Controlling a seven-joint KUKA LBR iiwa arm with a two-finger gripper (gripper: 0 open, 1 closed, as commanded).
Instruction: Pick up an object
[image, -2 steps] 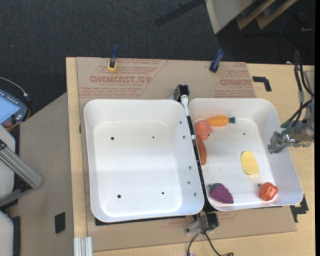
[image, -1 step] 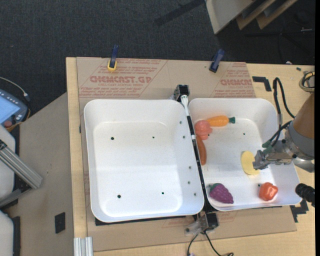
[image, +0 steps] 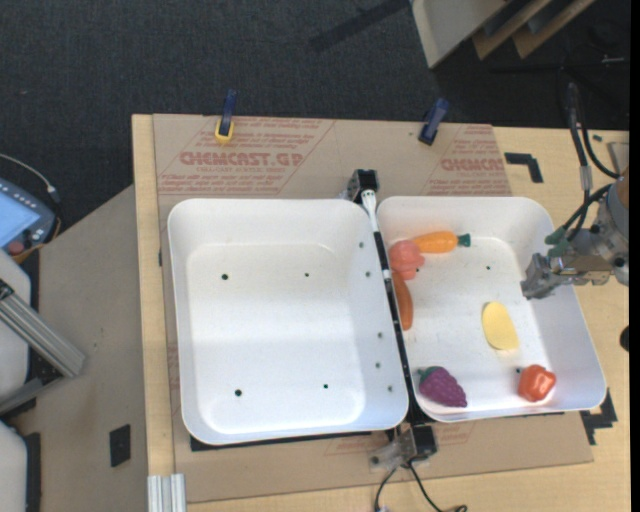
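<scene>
Arm over the right bin, toys below.
The grey two-finger gripper (image: 537, 277) hangs at the shallow white right bin's (image: 570, 330) right wall; whether its jaws are released or clenched cannot be told. A yellow plastic lemon (image: 500, 327) lies just left. The brown cardboard sheet (image: 300, 150) on the bench reads "CHEMCAST GP".

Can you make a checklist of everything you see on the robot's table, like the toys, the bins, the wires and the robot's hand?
Surface: brown board with red print, bearing a left bin and a right bin.
Job's things: in the right bin, a carrot, a pink toy, an orange stick along the left wall, a yellow lemon, purple grapes, a red pepper.
Clutter: nothing seen.
Grippers: gripper at the right bin's right rim, touching no toy.
Cables: cord at the front edge; cables by the arm.
Surroundings: dark carpet, two clamps at the back edge.
</scene>
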